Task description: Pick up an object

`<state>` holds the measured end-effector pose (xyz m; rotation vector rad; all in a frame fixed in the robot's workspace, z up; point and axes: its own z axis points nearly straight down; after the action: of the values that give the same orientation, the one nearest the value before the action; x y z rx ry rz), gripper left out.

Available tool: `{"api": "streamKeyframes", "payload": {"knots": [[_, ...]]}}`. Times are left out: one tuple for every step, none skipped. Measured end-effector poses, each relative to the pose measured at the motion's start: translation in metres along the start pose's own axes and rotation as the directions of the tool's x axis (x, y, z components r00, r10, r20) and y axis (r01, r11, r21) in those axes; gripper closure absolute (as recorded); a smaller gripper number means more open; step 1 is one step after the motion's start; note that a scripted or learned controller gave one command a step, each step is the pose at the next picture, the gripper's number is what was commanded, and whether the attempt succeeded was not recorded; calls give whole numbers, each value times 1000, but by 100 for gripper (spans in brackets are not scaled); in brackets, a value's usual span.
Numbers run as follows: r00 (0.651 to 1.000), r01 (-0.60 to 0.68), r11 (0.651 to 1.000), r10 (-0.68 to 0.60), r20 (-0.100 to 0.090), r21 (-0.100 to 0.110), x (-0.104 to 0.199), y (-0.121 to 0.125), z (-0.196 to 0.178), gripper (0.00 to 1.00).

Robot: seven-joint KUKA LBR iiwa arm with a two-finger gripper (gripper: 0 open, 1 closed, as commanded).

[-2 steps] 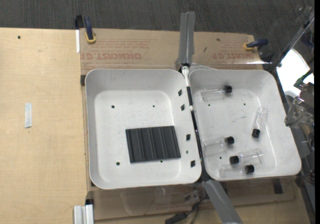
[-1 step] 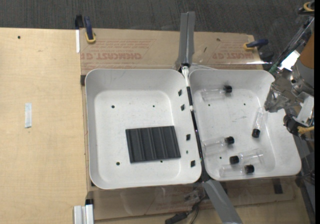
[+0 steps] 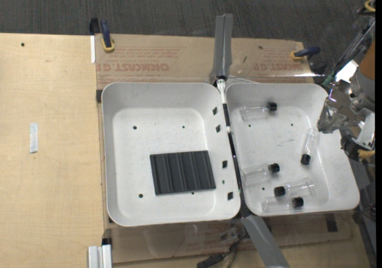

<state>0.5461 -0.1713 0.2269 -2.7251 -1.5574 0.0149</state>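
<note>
Evidently, two white bins are set side by side on the bench: the left bin [image 3: 119,105] bears a dark ribbed tray [image 3: 182,172], the right bin [image 3: 292,96] several clear vials [image 3: 260,111] with black caps, scattered well apart. The gripper [image 3: 332,116] is seen over the right bin's far edge; its state cannot be told. A miss is judged likely, since the vials are slim, smooth, and could be rolled aside on contact.

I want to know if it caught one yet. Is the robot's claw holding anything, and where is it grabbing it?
Cannot be told. The gripper sits at the right bin's far edge, too blurred to see anything in it. Clear vials with black caps lie in the bin.
</note>
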Motion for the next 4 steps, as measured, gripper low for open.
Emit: {"api": "streamKeyframes", "payload": {"knots": [[962,-272,962,272,-4,-1,-60,-27,-23,100],[974,-225,974,225,-4,-3,-12,14,12,100],[979,-204,979,204,-4,-2,94,-77,1,100],[979,-203,979,203,0,1,93,-76,-6,100]]}}
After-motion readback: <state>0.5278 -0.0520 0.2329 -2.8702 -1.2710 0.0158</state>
